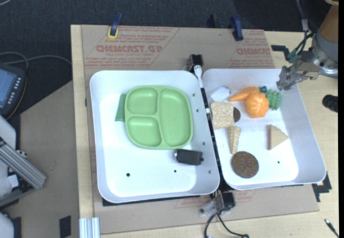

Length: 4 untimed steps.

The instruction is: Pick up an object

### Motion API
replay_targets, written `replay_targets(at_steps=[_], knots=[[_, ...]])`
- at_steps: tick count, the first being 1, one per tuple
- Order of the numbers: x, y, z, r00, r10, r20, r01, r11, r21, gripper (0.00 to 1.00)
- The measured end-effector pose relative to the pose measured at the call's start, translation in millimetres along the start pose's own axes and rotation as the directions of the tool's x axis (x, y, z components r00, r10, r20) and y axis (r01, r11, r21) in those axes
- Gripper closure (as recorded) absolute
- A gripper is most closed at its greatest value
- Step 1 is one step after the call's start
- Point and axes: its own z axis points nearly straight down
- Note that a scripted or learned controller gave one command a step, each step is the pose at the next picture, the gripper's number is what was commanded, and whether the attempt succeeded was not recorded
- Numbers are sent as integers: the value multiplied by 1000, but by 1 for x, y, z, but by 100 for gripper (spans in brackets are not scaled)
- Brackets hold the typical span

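Brown cardboard (161,43) under two white bins (107,178) covers the bench, dark carpet beyond. Right of the green divided plate (158,116), a carrot (244,93) lies lengthwise left-right, tip leftward. Beside its leafy end hangs the gripper (286,82), holding nothing.

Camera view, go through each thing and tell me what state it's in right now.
End effector: above the right bin's far corner, holding nothing visible.
Green tray: upright, flat in left bin.
Black block: lying beside the tray.
Orange: resting against the carrot.
Brown disc: flat.
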Motion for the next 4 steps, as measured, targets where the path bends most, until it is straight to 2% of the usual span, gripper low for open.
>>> replay_targets(at_steps=[1,2,3,4], knots=[[57,10,-9,1000,-6,-3,6,1000,0,100],[114,15,6,1000,-6,-5,6,1000,7,100],[170,22,-7,1000,-6,-3,6,1000,1,100],[154,11,-3,1000,2,-2,-2,1000,7,100]])
